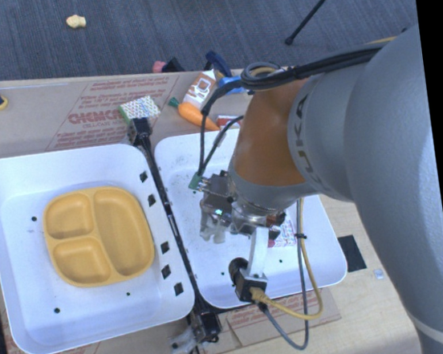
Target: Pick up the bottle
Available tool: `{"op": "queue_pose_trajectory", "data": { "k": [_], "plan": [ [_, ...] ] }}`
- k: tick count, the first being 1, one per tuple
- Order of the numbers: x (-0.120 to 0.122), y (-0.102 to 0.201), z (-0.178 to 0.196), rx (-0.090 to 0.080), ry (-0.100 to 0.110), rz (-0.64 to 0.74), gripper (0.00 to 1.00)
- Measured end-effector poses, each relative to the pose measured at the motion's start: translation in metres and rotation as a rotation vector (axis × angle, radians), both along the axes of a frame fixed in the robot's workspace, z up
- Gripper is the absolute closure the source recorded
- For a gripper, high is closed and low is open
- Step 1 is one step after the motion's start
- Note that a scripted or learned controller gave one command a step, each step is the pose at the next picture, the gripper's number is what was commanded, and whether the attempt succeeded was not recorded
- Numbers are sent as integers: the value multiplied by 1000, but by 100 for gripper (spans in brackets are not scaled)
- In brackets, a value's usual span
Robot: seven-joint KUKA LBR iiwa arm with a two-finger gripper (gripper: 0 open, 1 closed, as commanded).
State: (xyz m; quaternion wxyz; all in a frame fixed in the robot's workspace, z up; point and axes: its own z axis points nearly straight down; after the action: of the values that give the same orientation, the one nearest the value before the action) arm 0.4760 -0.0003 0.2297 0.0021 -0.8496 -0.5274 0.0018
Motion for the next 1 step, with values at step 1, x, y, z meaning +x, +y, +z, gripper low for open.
{"op": "queue_pose_trajectory", "data": {
  "k": [1],
  "plan": [
    [-1,0,-24,2,1,268,100]
  ]
}}
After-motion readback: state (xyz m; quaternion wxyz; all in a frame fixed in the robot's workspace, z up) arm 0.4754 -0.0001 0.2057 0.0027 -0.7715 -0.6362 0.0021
